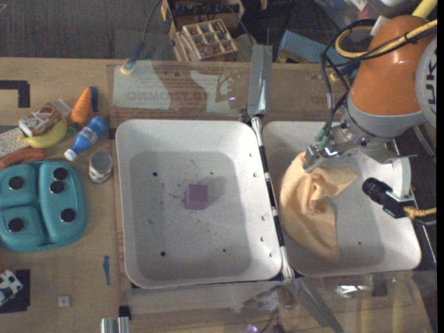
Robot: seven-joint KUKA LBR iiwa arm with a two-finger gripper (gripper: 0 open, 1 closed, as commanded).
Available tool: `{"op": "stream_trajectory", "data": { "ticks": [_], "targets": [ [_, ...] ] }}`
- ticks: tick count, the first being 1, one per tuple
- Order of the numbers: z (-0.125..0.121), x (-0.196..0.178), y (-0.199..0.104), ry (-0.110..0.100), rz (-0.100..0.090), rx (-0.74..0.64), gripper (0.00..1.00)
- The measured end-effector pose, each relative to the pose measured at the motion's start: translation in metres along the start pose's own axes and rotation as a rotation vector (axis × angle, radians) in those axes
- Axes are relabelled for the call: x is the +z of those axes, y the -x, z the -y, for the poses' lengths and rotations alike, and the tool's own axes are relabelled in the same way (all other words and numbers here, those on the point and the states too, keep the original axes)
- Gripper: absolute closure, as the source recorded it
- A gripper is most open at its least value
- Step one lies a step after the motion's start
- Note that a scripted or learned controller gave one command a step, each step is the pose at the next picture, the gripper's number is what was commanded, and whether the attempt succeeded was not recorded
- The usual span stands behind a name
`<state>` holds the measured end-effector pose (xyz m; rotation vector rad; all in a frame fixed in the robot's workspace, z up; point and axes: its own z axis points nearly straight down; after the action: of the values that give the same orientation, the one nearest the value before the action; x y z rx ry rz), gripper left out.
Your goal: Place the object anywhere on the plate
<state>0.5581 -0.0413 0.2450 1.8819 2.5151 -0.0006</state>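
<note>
A soft, crumpled pale-orange cloth [313, 203] is heaped against the left wall of the shallow white plastic right bin [406, 255], its folds bunched as though gathered from above. The grey arm's two-finger gripper [320, 152] is poised at the cloth's upper edge; whether the jaws are released or clenched cannot be told. A small flat purple square block [196, 196] lies mid-floor in the glossy left bin [139, 144]. No plate can be made out with certainty

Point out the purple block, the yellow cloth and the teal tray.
purple block [195, 196]: camera view, middle of its top face.
yellow cloth [312, 207]: camera view, middle of its bunched folds.
teal tray [40, 203]: camera view, central ridge between compartments.
</note>
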Motion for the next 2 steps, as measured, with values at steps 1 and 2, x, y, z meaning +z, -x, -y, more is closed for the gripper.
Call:
{"op": "stream_trajectory", "data": {
  "ticks": [1, 2],
  "targets": [
    [0.019, -0.175, -0.018, 0.003, 0.002, 0.062, 1.00],
    [-0.004, -0.191, 0.014, 0.005, 0.003, 0.208, 1.00]
  ]
}}
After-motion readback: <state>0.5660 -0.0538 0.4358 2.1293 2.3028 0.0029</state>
